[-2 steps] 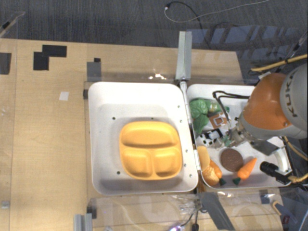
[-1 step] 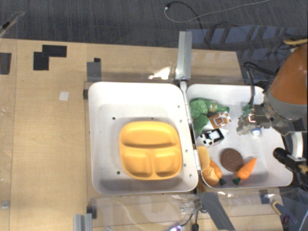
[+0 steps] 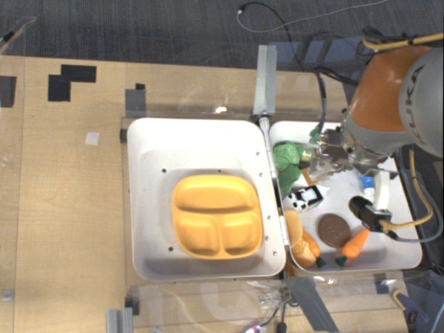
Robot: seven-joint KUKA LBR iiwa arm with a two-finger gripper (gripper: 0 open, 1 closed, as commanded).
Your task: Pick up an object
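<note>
Camera view: fingers [image 3: 320,166] (spread impossible to tell) hang beside green thing [image 3: 285,155] in right bin [image 3: 409,255]

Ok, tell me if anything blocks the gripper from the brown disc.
Nothing visible does. The gripper hangs above the right bin; the disc lies uncovered, lower in the view. A carrot lies close on its right, a black-and-white toy up-left, neither over it.
</note>
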